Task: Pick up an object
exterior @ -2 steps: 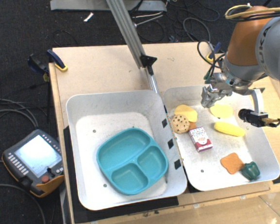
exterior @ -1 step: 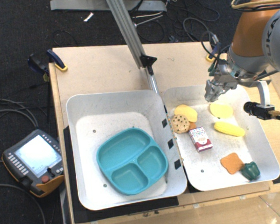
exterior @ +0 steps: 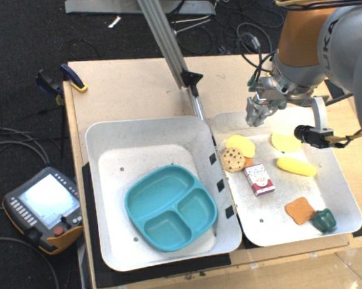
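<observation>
My gripper (exterior: 255,116) hangs over the far edge of the right bin (exterior: 336,187), above and right of a yellow round piece (exterior: 241,145). Nothing shows between its fingertips. A cookie (exterior: 234,160) lies just below that yellow piece. A red and white carton (exterior: 259,179) sits near the bin's middle. To the right are a yellow slice (exterior: 285,142) and a banana-like yellow piece (exterior: 296,166). An orange piece (exterior: 299,210) and a green pepper (exterior: 323,220) lie at the near right.
The left bin (exterior: 106,153) holds a teal divided tray (exterior: 171,207). A metal pole (exterior: 169,44) slants down to the divide between the bins. A teach pendant (exterior: 45,209) lies on the floor at left.
</observation>
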Controlling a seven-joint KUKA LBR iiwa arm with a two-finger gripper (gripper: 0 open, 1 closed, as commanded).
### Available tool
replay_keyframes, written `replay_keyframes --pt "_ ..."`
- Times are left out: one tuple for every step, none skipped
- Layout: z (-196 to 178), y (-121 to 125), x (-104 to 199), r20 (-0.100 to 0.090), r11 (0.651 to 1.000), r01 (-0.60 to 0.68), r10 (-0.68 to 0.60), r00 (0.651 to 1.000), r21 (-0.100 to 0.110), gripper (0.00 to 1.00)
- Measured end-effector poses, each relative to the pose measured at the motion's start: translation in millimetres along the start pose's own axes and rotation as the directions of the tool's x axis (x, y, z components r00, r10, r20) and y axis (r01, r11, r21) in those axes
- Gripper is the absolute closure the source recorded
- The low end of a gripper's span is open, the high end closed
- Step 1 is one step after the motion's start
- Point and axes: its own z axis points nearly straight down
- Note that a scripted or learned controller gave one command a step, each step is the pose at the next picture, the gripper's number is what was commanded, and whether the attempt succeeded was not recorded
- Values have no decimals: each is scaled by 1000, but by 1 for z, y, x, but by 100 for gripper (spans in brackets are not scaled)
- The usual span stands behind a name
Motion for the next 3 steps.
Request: replay_keyframes --pt "7 8 57 0 1000 1 -1 1000 3 100" --pt "12 9 111 0 1000 1 -1 1000 4 100" --pt "-2 7 159 -1 1000 1 -1 1000 1 100"
